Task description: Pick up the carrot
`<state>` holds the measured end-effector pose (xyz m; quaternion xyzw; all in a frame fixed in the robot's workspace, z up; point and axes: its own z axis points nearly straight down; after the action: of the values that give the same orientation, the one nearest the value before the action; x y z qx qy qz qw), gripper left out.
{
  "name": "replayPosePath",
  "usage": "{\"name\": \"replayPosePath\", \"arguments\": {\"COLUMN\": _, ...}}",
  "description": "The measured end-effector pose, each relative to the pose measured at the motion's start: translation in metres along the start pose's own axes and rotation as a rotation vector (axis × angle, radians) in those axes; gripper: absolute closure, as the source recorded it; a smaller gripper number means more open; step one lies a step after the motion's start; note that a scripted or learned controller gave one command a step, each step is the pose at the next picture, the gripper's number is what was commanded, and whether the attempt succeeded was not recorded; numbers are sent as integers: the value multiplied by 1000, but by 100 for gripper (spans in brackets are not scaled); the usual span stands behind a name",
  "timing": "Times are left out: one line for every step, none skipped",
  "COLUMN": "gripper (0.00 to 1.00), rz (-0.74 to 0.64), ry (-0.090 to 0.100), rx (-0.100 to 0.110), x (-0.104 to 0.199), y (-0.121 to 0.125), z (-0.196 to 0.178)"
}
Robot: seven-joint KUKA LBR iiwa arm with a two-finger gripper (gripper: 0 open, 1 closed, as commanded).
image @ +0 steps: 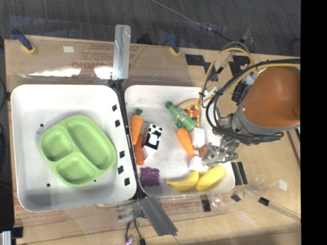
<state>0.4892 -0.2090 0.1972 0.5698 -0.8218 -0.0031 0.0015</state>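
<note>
The gripper (217, 154) hangs low at the 3 o'clock side of the right bin (168, 93), and the view does not let one tell how its fingers stand; nothing can be seen held between them. The step in hand looks like the approach, with the grasp itself not yet made.

Two carrots lie in this bin. The nearer carrot (185, 142) sits just beside the gripper toward 9 o'clock, slanting from its green top at 11 o'clock down to its tip at 5 o'clock. The second carrot (136, 130) rests along the bin's 9 o'clock wall.

The next move probably calls for a short shift toward 9 o'clock and a descent squarely across the nearer carrot's body. Room is tight: a green bottle (180, 115) lies at its 12 o'clock end, small white blocks (198, 137) crowd between it and the gripper, and a banana (185, 181) with a lemon-yellow piece (211, 177) lies at 6 o'clock. Open floor lies toward 8 o'clock, before the black-and-white cube (153, 136). The left bin holds a green tray (76, 149)
</note>
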Motion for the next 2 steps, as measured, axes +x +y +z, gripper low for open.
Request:
{"name": "replayPosePath", "arguments": {"gripper": 100, "rz": 488, "ry": -2, "rx": 7, "x": -7, "y": 14, "z": 92}}
{"name": "replayPosePath", "arguments": {"gripper": 100, "rz": 294, "ry": -2, "rx": 15, "x": -21, "y": 5, "z": -21}}
